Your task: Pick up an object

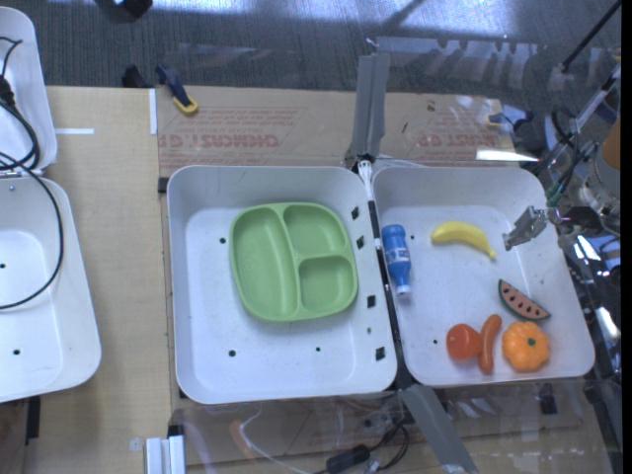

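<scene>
The right bin (434, 294) holds several toy items. A yellow banana (462, 235) lies near its far side, and a blue bottle (396, 257) lies along its left wall. A watermelon slice (520, 301) sits at the right. A red tomato (461, 341), an orange-red pepper (489, 342) and an orange pumpkin (525, 346) cluster at the front. My gripper (523, 227) hangs at the bin's right side, just right of the banana and above the watermelon slice, with nothing seen in it.
A green divided plate (293, 260) lies in the left bin (197, 344). A raised divider (373, 255) separates the two bins. Cables and arm hardware (592, 255) crowd the right edge. A white tub (39, 284) stands at far left.
</scene>
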Robot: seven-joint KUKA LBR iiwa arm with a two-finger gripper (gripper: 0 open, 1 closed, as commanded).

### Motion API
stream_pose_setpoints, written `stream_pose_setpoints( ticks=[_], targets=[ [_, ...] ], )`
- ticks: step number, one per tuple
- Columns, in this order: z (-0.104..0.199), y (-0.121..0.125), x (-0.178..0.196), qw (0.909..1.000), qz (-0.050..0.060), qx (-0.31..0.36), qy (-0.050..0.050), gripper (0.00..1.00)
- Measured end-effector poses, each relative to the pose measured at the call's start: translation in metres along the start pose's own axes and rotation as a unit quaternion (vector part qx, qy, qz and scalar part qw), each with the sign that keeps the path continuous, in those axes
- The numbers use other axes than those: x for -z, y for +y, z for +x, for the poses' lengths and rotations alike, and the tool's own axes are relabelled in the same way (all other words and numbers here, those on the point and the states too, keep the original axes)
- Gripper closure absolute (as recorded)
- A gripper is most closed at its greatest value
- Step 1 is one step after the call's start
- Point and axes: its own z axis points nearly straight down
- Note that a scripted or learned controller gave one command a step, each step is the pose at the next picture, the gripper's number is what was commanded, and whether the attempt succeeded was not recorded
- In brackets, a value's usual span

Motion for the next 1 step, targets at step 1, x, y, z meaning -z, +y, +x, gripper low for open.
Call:
stream_pose_setpoints(
  ticks=[1],
  targets=[
    [-0.0013, 0.0127, -0.103, 0.9999, -0.001, 0.016, 0.006, 0.0]
  ],
)
